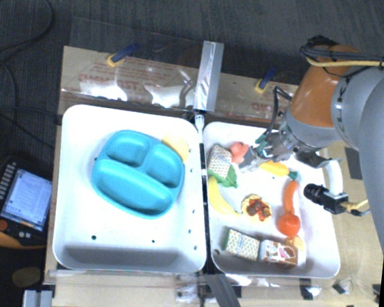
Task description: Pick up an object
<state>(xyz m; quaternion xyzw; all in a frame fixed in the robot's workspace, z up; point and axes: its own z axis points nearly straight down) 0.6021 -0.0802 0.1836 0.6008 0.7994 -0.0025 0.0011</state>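
gripper [255,156] low at right bin [324,264] 12 o'clock – finger state: cannot tell | risk: crowded toys – strawberry [236,149], corn [275,169] may get nudged, grasp slips

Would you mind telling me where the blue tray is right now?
The blue tray lies in the left bin, toward its upper middle, with a small yellow piece touching its upper right corner near the divider.
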